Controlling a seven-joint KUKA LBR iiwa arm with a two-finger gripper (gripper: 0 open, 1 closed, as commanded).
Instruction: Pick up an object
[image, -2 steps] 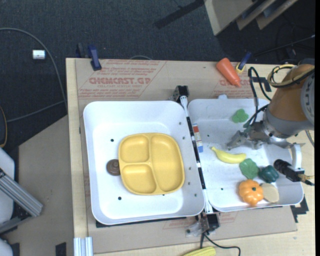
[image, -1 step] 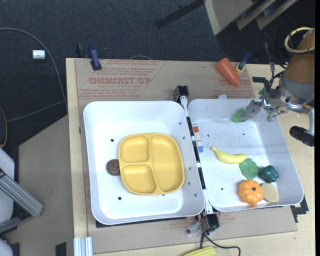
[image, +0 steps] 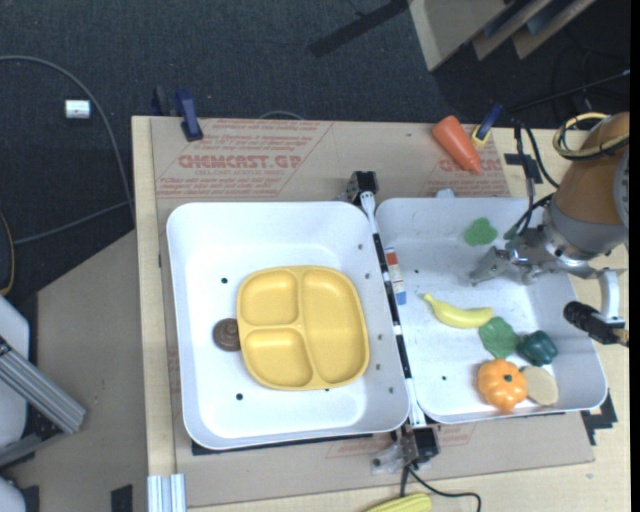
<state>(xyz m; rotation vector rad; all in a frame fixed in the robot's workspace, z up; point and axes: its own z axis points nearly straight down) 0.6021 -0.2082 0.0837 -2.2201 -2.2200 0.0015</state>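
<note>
As the task named no single object, nearest candidate: the light green piece (image: 481, 232), lying alone toward the far side of the right bin (image: 440, 215), just beside the gripper (image: 503, 264).
Gripper: low over bare bin floor between that piece and the banana (image: 459, 313); whether it was clenched or released could not be told, and nothing showed in its grasp.
Doing the step well: by my judgement, an isolated thing was the safer pick. The light green piece and the banana each had room around them, whereas the near corner was crowded and a descent there risked nudging neighbours. Centre over the chosen piece before lowering, and straddle the banana across its narrow width.
Count, right bin: six things, one each: light green piece, banana, leafy green piece (image: 497, 336), dark green piece (image: 539, 348), orange pumpkin (image: 501, 384), beige piece (image: 542, 386).
Count, left bin (image: 200, 300): one yellow divided plate (image: 302, 327), one brown disc (image: 226, 334) touching its edge.
Count, bench: two bins, one carrot (image: 457, 145).
</note>
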